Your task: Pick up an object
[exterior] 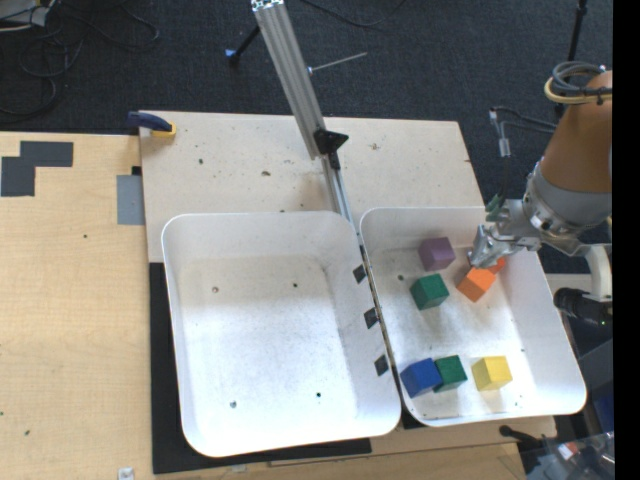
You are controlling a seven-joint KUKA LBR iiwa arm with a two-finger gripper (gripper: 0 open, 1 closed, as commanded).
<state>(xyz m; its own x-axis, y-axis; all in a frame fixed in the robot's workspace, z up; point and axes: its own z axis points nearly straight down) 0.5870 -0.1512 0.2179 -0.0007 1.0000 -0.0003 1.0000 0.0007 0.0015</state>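
At the near edge of the right-hand shallow white plastic bin (560, 363), three small cubes sit in a loose row: a blue cube (420, 377) touching a dark green cube (451, 371) at the near-left corner, and a yellow cube (491, 372) just beside them, a little apart. They look scattered rather than arranged, probably so a programmed grasp has varied targets. Further in, a second green cube (430, 291) lies toward the bin's middle, with a purple cube (436, 252) beyond it nearer the far edge. To their right an orange cube (477, 283) sits tilted, directly under the end effector (487, 253) of the grey arm with its orange band (580, 148), which reaches in over the bin's right edge. The end effector meets the top of the orange cube, but whether it is wide, narrow or gripping cannot be told at this angle; the cube's tilt suggests contact, so this is likely the object being tried for, and a grasp on a tipped block could slip. The left-hand white bin (200, 268) shows only specks on its floor. Both bins rest on a pale, speckled tabletop (240, 158), where a slanted aluminium rail (295, 68) rises from the far side between them. Beyond is dark carpet with cables.
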